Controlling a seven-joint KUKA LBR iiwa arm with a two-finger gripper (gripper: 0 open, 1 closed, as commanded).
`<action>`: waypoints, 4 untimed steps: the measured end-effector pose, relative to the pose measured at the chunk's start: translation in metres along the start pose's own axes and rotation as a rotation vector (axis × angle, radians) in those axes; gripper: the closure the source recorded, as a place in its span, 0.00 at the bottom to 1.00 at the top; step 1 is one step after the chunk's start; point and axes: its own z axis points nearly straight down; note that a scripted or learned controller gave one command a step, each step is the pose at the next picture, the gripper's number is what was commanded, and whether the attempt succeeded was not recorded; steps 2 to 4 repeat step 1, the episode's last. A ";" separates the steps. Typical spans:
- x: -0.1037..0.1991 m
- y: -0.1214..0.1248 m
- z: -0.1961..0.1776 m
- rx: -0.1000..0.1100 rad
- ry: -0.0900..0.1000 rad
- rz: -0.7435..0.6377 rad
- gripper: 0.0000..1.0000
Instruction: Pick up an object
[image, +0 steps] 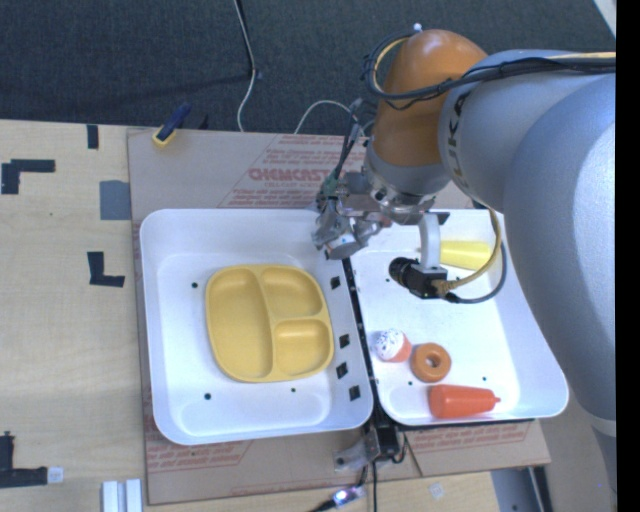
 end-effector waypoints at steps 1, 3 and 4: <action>0.053 -0.007 0.009 0.000 0.001 -0.001 1.00; 0.053 -0.007 0.009 0.000 0.001 -0.001 1.00; 0.053 -0.007 0.009 0.000 0.001 -0.001 1.00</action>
